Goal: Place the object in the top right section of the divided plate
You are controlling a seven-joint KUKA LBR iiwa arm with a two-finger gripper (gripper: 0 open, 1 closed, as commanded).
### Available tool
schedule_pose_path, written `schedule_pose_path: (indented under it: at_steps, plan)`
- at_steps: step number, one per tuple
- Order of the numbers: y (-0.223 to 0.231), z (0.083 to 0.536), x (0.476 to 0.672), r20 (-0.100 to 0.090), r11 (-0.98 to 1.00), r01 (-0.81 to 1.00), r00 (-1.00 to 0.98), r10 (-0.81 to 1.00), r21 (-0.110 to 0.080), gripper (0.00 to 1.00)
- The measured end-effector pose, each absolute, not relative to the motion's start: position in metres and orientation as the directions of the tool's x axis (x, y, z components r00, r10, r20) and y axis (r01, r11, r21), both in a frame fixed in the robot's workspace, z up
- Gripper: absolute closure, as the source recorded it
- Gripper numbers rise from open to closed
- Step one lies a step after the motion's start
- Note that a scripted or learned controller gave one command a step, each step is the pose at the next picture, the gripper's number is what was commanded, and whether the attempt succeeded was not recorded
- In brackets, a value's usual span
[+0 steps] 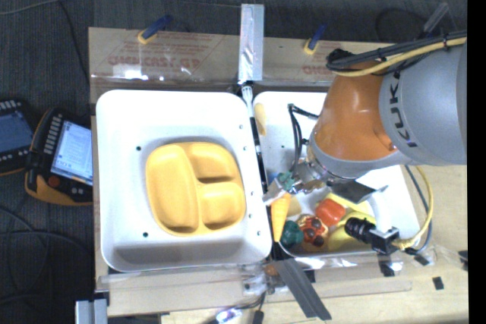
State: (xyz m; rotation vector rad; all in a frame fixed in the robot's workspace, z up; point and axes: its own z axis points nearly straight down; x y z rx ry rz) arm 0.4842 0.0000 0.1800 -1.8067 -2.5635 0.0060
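A yellow divided plate (196,186) lies in the left white bin (121,133), with one long section on its left and two smaller ones on its right. My gripper (295,178) hangs low over the left side of the right bin (277,106), under the grey and orange arm (357,125). A small teal thing (285,180) shows right at the gripper. Below it lies a pile of toy food: an orange-yellow piece (279,209), a green piece (291,234), a red and yellow piece (310,228) and an orange piece (331,210).
A pale yellow item (260,117) lies at the far left corner of the right bin. A ridge between the two bins (257,155) separates plate and pile. A handheld pendant (64,159) lies off the bench at left.
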Motion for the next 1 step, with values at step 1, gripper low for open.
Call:
schedule_pose_path:
  at_steps: [1]
  plan:
    - [0.0744,0.1798,0.4835,0.002,0.424,0.906,-0.424,0.906,-0.007,1.00]
